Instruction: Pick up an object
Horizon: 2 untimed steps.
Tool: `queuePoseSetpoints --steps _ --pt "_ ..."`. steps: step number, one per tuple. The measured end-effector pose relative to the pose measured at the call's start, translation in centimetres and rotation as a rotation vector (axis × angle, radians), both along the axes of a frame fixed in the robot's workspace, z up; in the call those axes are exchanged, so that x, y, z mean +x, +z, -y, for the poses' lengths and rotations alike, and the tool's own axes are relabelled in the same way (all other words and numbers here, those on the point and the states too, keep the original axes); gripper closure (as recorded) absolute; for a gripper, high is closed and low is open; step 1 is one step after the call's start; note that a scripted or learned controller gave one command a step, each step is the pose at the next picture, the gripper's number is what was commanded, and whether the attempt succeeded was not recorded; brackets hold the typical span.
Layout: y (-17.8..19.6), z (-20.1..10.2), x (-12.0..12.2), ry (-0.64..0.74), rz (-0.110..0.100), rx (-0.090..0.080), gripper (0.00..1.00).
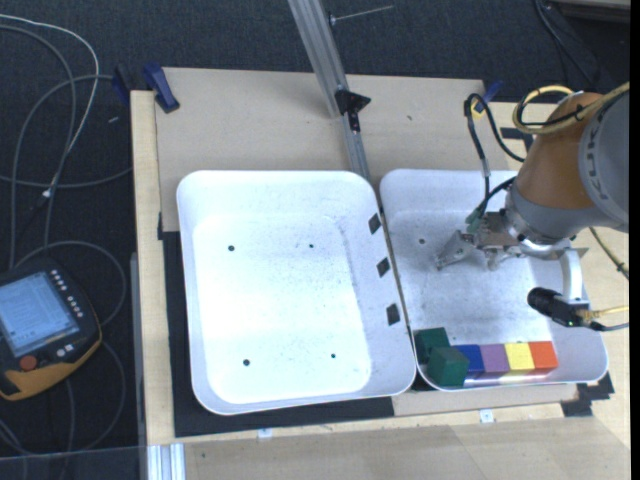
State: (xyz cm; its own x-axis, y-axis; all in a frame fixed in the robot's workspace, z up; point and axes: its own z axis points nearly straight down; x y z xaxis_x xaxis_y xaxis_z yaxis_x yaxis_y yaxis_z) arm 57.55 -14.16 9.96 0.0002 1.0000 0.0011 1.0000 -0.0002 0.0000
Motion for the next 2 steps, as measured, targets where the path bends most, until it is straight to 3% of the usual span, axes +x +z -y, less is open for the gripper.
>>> queuePoseSetpoints --steps 1,2 --pt "0.1 -3.0 -4.1 0.001 -0.005 0.003 0.0" --pt "2.7 7.0 2.7 -0.003 0.007 -0.007 0.0"
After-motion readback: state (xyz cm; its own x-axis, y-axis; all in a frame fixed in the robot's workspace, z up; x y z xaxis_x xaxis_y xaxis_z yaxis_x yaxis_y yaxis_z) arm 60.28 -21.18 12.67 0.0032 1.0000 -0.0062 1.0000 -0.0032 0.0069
